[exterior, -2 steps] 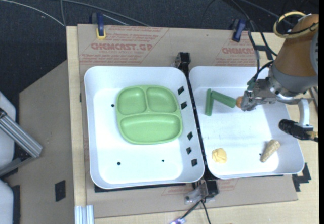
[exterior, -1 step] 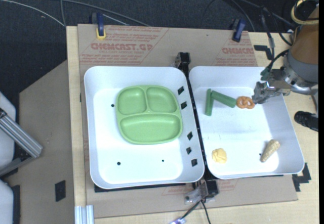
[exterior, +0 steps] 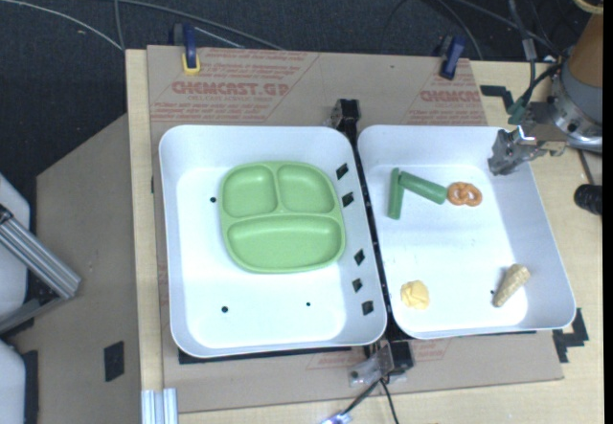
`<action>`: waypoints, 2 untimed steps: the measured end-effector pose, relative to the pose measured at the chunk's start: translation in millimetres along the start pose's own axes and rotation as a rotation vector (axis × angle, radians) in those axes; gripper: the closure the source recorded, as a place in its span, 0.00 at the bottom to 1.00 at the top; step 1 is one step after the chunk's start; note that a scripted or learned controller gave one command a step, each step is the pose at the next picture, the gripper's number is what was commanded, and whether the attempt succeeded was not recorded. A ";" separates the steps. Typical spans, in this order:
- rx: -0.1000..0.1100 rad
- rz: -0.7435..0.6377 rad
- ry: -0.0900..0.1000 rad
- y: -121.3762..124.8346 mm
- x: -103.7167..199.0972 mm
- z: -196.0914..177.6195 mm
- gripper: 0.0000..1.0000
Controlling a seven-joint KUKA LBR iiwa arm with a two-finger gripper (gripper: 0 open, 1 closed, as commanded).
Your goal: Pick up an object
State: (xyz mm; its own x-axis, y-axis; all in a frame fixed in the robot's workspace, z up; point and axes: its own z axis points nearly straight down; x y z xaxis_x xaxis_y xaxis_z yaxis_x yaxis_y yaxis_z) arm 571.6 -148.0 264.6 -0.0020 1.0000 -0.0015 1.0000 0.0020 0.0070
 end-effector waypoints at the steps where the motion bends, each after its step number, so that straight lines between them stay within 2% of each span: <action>1: 0.005 -0.005 0.003 13.2 55.6 1.0 1.00; 2: 0.008 -0.004 0.004 10.7 107.0 0.3 1.00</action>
State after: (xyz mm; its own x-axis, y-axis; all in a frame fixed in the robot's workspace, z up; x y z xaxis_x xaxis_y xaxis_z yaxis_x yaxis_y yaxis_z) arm 582.0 -41.0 264.3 -0.0059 1.0000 0.0023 1.0000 0.0059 -0.0014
